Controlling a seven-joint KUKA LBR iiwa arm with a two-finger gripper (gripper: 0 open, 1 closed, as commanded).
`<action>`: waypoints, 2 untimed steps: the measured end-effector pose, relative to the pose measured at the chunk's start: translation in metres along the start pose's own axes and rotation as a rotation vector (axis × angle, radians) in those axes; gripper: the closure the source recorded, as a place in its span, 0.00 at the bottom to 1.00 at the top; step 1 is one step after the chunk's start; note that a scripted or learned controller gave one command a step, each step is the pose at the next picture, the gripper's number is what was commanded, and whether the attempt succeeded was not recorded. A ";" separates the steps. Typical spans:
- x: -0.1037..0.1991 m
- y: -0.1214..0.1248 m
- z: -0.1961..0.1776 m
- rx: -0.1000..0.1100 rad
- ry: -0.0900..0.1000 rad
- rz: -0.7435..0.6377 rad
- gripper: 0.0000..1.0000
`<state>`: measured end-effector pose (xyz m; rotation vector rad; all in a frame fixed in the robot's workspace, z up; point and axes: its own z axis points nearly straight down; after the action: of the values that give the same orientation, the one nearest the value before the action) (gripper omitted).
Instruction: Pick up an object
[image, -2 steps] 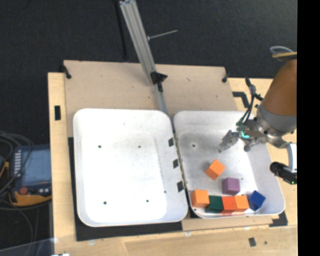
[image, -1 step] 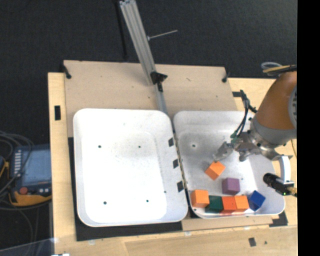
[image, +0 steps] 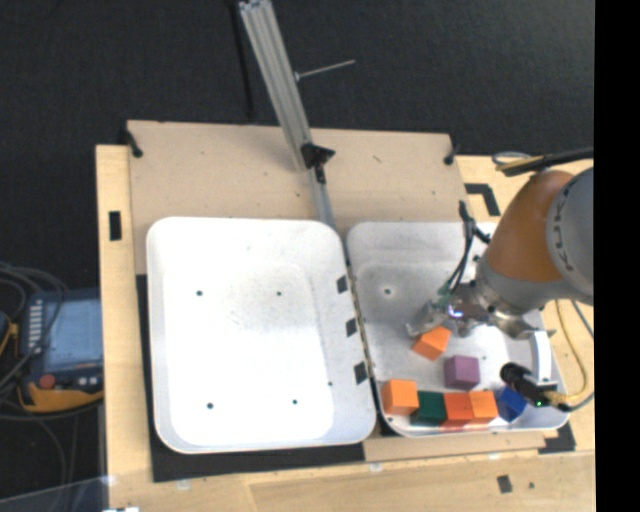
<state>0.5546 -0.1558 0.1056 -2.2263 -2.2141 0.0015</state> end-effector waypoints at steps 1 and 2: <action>0.000 0.003 0.006 -0.007 -0.001 -0.002 0.00; -0.002 0.003 -0.005 -0.011 0.000 0.007 1.00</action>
<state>0.5580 -0.1573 0.1107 -2.2393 -2.2122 -0.0113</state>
